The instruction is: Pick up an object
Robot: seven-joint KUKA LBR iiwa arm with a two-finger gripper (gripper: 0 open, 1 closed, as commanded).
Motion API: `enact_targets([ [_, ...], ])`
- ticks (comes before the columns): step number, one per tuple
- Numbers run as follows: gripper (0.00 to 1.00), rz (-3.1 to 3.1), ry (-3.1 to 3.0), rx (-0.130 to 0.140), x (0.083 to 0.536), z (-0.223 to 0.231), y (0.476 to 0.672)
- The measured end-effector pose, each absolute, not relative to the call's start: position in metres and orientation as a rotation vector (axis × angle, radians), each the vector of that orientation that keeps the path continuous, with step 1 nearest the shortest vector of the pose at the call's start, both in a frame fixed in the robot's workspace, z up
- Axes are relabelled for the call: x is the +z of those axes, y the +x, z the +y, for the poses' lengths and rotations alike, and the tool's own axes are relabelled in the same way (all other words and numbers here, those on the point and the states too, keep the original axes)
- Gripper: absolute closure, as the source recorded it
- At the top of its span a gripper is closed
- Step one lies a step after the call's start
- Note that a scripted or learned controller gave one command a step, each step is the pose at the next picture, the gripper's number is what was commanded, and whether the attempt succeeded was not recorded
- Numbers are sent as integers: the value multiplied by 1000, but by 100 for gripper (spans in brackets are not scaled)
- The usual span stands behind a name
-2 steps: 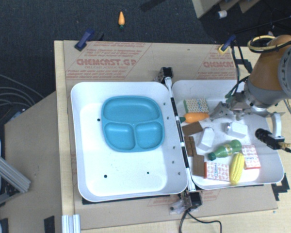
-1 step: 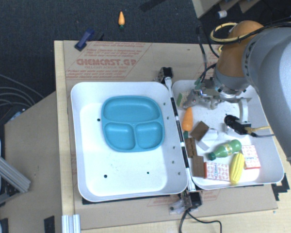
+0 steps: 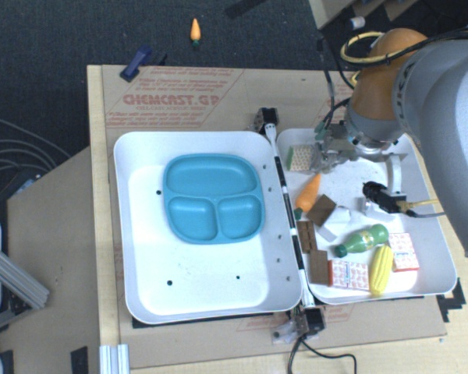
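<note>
the left bin [image 3: 140, 232] holds a blue divided plate [image 3: 212, 196]. in the right bin [image 3: 433, 275] lie a carrot [image 3: 308, 192], a green bottle [image 3: 362, 239] and a corn cob [image 3: 381, 269], all not yet lifted, so the pick seems not done. the end effector [image 3: 327, 153] hangs near the carrot; i cannot tell its state.

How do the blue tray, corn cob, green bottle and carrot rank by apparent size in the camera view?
1. Blue tray, by far.
2. Green bottle and corn cob, too alike to separate.
3. Carrot.
</note>
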State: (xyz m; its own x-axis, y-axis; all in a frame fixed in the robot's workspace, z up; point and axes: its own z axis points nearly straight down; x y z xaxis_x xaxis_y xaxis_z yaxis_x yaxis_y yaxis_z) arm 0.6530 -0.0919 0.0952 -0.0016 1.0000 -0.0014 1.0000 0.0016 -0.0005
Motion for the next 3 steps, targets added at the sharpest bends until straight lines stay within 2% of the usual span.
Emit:
enact_targets([
  [1, 0, 2223, 2220, -3, 95, -92, 653],
  [2, 0, 2223, 2223, -2, 85, -99, 649],
  [3, 100, 2223, 2221, -2, 95, -98, 650],
])
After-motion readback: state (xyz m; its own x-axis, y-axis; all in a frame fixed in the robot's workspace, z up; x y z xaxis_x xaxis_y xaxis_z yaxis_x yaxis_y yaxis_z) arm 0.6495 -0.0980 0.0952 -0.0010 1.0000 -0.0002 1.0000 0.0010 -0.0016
